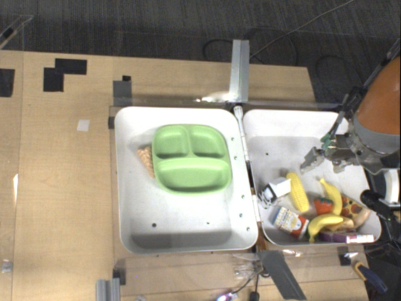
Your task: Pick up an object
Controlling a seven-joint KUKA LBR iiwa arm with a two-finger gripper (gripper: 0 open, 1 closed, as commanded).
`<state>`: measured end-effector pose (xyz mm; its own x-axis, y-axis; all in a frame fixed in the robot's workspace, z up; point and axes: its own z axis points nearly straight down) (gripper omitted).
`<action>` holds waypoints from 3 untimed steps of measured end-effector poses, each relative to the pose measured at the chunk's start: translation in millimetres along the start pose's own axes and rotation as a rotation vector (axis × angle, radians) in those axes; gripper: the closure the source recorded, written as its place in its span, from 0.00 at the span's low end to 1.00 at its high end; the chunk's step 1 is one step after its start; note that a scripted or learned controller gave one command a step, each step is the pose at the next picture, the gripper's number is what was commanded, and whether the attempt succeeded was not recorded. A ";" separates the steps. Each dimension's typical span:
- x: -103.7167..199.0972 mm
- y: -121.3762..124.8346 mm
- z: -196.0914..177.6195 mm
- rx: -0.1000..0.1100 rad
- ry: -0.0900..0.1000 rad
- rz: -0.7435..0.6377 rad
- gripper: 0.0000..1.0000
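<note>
1. Two shallow white bins sit side by side on the bench: the left bin [128, 187] and the right bin [276, 130], touching along a shared middle edge.
2. One grey arm [382, 105] with an orange band enters from the right, above the right bin.
3. One green divided plate [191, 157] with three compartments lies in the upper middle of the left bin. One tan, grainy item [145, 160] pokes out from under its left edge.
4. One gripper [326, 155] hangs over the bare upper part of the right bin, above and apart from the pile; nothing lies between its fingers, and whether they are spread or closed I cannot tell.
5. The objects for picking crowd the right bin's lower right corner: one corn cob [297, 192], two bananas, an upper banana [332, 195] and a lower banana [326, 223], one small carton [286, 218], one white-and-black item [274, 190], one purple piece [335, 236], one small red piece [322, 205].
</note>
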<state>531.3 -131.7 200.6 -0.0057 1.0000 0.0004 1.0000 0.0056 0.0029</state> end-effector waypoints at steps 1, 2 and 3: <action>26.1 10.1 -112.1 -0.005 -0.001 -0.156 0.00; 43.6 -30.1 2.1 -0.001 -0.001 -0.295 0.00; 31.0 -19.3 -66.0 -0.004 -0.002 -0.223 0.00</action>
<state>511.6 -100.9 266.5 -0.2266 0.9740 -0.0023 0.9740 0.2266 0.0069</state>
